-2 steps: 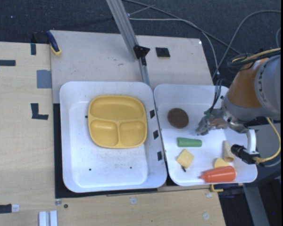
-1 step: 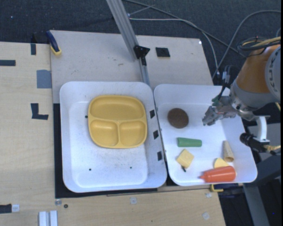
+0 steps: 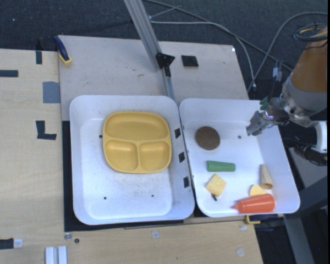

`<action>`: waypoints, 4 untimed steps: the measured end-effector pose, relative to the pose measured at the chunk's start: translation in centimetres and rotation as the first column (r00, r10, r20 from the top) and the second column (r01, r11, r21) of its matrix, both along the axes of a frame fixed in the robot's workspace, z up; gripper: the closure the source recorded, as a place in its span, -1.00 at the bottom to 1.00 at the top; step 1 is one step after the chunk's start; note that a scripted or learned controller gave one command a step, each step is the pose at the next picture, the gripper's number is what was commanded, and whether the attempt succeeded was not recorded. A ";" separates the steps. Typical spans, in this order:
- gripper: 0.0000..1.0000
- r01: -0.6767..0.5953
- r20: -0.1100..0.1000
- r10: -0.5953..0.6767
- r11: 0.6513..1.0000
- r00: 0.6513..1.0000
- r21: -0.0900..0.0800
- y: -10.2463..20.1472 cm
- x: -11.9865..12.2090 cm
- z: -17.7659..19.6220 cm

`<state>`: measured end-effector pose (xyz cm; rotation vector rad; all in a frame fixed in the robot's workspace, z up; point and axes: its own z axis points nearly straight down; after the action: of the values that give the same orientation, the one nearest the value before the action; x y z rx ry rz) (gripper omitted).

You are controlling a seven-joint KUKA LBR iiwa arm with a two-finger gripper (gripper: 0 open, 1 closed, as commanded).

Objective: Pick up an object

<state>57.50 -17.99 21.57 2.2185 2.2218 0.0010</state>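
- Using the right bin (image 3: 278, 147) as the landmark. Along its near edge an orange carrot-looking piece (image 3: 256, 204) is lying flat, touching a small yellow bit (image 3: 257, 190) just behind it.
- A pale yellow chunk (image 3: 215, 185) is sitting near the bin's middle front, with a tan cone-shaped piece (image 3: 265, 176) over toward the arm's side wall.
- A green stick (image 3: 220, 166) is lying just behind the chunk, and a brown disc (image 3: 208, 137) is sitting further back still, nearer the wall shared with the left bin (image 3: 80, 164), which is holding a yellow divided plate (image 3: 136, 141).
- The gripper (image 3: 257, 124) is hanging over the back of the right bin, well apart from every item. I can't tell how its pincer is set; it's a dark blur at this angle.
- No target is named, so any of these counts. The brown disc is looking like the nearest candidate, just my guess.
- What could go wrong: the disc is looking flat and low, so the tips could be sliding over it. Going for the carrot piece instead risks nudging the yellow bit, or bumping the front wall.
- Hard to make out: how high the gripper is hanging, and the arm (image 3: 311, 76) is getting cut off at the frame edge.
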 end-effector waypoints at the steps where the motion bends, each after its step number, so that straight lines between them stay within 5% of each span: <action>1: 1.00 0.000 -0.002 0.000 1.000 1.000 0.001 0.0 0.0 0.5; 4: 1.00 -0.005 -0.002 0.005 1.000 1.000 0.002 13.8 3.1 1.5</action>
<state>60.64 -4.16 23.06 2.2154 2.2291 0.0013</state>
